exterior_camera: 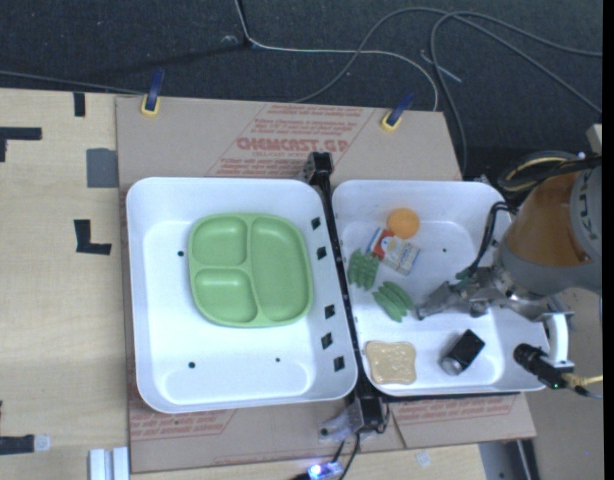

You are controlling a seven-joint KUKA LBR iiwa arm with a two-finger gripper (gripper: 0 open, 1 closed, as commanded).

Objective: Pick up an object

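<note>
Gripper (434, 306) low in right bin (487, 200), finger spread unreadable, nothing visibly held. Green toy (392, 300) just left; black block (463, 351) below.

The brown cardboard sheet (287, 133) under the 2 white bins has red print on it. The biggest line looks like "CHEMCAST GP", w/ smaller red lines above and below that are too blurry to read. More red print shows at the bottom edge, also too small. The small packet (395, 253) has print, but it's unreadable.
</note>
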